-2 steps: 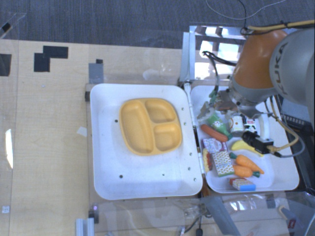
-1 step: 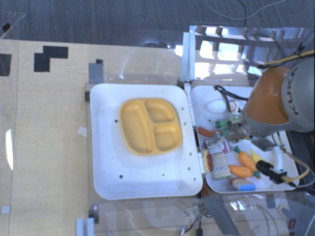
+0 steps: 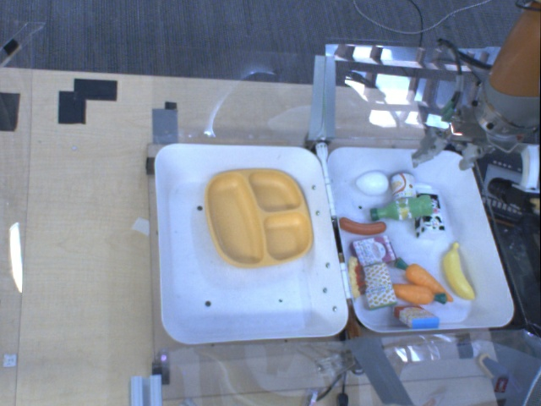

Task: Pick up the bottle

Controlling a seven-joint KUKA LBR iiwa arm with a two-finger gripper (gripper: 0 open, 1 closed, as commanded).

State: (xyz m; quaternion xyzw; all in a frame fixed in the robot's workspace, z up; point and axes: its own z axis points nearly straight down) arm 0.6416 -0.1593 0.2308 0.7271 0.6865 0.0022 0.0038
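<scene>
Carrots (image 3: 416, 283) nearest, green bottle (image 3: 404, 209) lying on its side mid right bin (image 3: 497, 311) beside the egg (image 3: 372, 183), gripper (image 3: 445, 150) above the far edge, fingers spread apart, clamping nothing.

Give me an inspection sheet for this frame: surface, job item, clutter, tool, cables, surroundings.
Surface: two white bins; left bin holds a yellow divided plate.
Job item: green bottle lying on its side in the right bin, untouched.
Clutter: egg, sausage, banana, carrots, snack packets.
Tool: tool above the right bin's far edge, fingers spread, nothing between them.
Cables: thin cable looped on the floor.
Surroundings: grey carpet, black markers on the bench.
</scene>
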